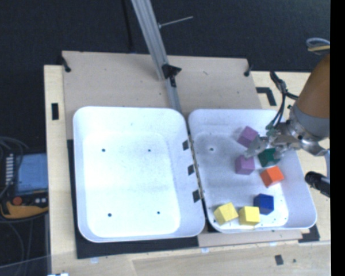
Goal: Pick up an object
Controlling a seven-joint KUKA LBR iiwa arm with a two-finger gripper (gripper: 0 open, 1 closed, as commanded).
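Blocks, seven in the right bin (310,211): two purple (248,135) (245,165), green block (268,157), orange (271,176), blue (264,203), two yellow (225,213) (249,215); left bin (86,154) alongside on the counter. Gripper (264,148) sits low over the green block, between the purple pair; whether its jaws are spread or pinching cannot be told. Judged step: descent or closing on the green block; next move calls for a firm close, then a straight lift.

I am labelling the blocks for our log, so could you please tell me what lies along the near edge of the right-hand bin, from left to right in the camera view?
Yellow block → second yellow block, beside the first → blue block, set slightly farther back.
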